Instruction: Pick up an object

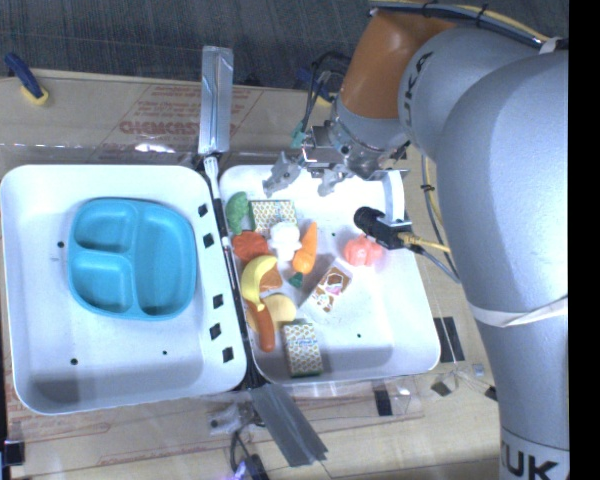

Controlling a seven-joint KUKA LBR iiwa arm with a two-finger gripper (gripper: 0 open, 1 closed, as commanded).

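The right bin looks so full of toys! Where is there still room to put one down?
The right bin has bare floor near its front right corner, past the snack packet and the pink toy. Its left side is crowded: banana, carrot and more, heaped together. The left bin is bare all around the blue tray.

Just the one camera here, mounted above the bench and looking down at a bit of a slant, so you get both white bins side by side: the left bin (pixel 20 298) and the right bin (pixel 405 313). It's near enough that the bins take up most of the shot. The arm (pixel 480 118) comes in from the right and, being closer to the lens, looks huge. Far edge of the bench is probably the top strip.
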